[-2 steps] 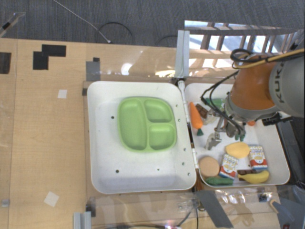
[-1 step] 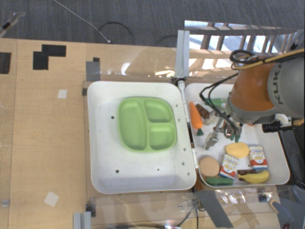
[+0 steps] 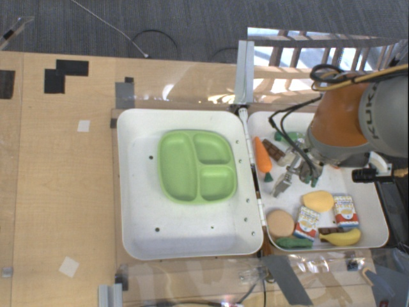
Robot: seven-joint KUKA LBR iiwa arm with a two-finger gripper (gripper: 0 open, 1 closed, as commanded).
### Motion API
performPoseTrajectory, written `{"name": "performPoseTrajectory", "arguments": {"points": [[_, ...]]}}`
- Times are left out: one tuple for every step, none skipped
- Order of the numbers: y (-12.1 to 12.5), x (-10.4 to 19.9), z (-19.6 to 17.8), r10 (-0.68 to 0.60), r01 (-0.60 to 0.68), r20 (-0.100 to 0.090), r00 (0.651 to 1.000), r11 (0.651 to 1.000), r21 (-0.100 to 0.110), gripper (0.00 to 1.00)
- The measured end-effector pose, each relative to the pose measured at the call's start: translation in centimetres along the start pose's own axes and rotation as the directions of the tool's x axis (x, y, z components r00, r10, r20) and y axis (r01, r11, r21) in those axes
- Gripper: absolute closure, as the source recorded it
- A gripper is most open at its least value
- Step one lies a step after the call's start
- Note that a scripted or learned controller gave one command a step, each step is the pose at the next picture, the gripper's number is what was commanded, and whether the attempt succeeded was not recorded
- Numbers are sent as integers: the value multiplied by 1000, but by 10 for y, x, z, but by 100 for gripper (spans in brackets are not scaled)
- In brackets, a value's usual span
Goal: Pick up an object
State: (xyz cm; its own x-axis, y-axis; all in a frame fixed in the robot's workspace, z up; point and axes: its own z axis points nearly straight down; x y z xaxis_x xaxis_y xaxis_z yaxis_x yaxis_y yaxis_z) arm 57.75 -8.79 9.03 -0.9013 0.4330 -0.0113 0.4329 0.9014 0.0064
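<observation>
The objects lay in the right bin (image 3: 383,232): an orange carrot (image 3: 262,155) by its left wall, a round tan piece (image 3: 280,222), a yellow piece (image 3: 318,201), two small cartons (image 3: 307,221) and (image 3: 344,211), and a banana (image 3: 342,237) near its front edge. The claw (image 3: 285,179) hung over that bin, just right of the carrot, its fingers spread with nothing between them. The left bin (image 3: 137,235) held a green divided plate (image 3: 196,165). Both bins sat on the desk (image 3: 57,190).
</observation>
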Motion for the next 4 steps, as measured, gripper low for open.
{"name": "performPoseTrajectory", "arguments": {"points": [[28, -45, 2, 2, -2, -1, 1000, 1000, 2, 0], [32, -52, 3, 21, -21, -3, 1000, 1000, 2, 0], [29, -54, 3, 85, -85, -2, 996, 996, 2, 0], [27, -49, 3, 96, -96, 0, 995, 995, 2, 0]]}}
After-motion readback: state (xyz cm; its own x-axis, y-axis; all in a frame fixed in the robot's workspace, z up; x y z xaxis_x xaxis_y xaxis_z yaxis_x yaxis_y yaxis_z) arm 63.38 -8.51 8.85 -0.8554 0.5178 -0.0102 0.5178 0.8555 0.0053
